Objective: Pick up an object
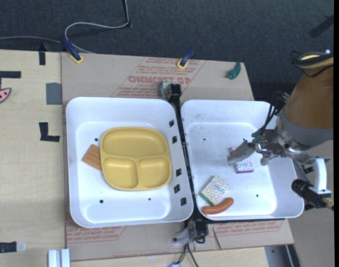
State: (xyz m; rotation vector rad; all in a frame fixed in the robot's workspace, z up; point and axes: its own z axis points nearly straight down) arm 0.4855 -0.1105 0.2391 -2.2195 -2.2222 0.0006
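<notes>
As the gripper (240,156) hangs low in the right bin (214,115), its finger state cannot be told; a small pink-and-white packet (245,167) lies just at its five o'clock. Probably light and flat, it seems best pinched across its short edges.

Robotics lab or test bench. Two white bins (74,149) clipped side by side on a cardboard sheet (152,74) held by yellow clamps (186,59). Cables (97,25) trail over dark carpet (214,15). Black tape marks (45,131) on the bench top.
</notes>
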